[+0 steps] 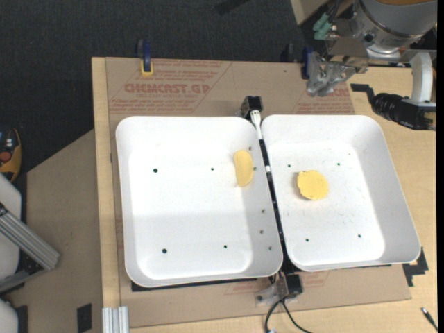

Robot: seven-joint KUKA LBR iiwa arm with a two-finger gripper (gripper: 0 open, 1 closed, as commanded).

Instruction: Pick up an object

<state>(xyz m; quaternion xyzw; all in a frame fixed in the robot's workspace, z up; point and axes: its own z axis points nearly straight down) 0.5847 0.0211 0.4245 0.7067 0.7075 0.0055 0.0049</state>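
Yellow disc lies in your right bin (an oblong yellow piece in the left bin). Your gripper hangs beyond the bins; its grasp can't be judged.

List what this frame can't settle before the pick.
- Two-finger gripper, camera view: small and blurred, finger state unreadable.
- Grey arm: cut off by the top edge.
- Round yellow object and elongated yellow object: too small to tell material.

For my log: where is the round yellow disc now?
The round yellow disc lies in the right white bin, left of its middle, near the divider between the bins.
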